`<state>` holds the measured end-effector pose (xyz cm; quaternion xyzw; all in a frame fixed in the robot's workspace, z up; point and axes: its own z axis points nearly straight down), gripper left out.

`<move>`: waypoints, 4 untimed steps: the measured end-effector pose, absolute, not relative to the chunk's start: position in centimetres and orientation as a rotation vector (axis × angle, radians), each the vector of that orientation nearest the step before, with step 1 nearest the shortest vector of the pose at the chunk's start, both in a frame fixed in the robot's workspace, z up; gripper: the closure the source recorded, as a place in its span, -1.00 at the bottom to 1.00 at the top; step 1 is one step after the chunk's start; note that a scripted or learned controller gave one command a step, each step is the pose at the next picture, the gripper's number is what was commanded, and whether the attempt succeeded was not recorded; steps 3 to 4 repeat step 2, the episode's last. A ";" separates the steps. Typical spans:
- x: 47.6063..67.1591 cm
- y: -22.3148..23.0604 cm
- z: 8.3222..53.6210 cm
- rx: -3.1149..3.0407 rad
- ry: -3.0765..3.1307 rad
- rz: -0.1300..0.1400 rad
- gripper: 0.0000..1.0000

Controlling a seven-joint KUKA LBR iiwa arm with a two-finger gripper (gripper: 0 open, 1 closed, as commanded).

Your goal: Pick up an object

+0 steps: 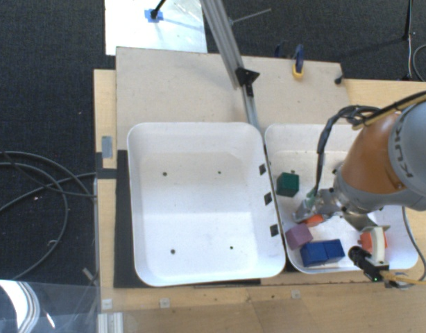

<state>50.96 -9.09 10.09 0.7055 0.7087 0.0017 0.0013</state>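
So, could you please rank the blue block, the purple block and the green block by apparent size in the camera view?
1. blue block, clearly largest.
2. purple block and green block: they look alike, so I won't rank them.

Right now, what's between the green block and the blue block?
In the camera view, a purple block lies between the green block and the blue block, with a small orange piece beside it.

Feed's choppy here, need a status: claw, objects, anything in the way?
Claw low in right bin, over orange piece. Purple block and blue block crowd it; green block apart.
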 end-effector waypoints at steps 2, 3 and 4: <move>55.7 6.2 19.0 2.208 2.238 0.005 1.00; 55.7 6.2 19.0 2.208 2.238 0.005 1.00; 55.7 6.2 19.0 2.208 2.238 0.005 1.00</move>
